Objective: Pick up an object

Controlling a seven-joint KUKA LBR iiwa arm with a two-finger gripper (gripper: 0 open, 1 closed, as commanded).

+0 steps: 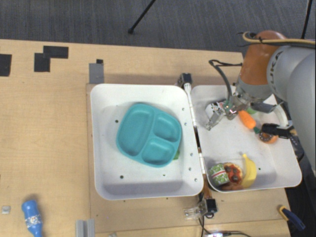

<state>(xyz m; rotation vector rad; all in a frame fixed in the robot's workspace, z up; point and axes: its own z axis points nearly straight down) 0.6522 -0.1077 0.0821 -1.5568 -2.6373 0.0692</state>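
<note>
Pincer [213, 115] over bare floor near right bin's [286, 179] upper-left rim.

The grey arm [296, 78] comes in from the right, bulky at the edge and narrowing toward the wrist. An orange band [257, 58] wraps it just above the wrist. Below that the wrist tips down and to the left, ending in the metal claw [214, 117]. Its two fingers [209, 124] are spread apart, nothing between them, tips pointing down and leftward.
</note>
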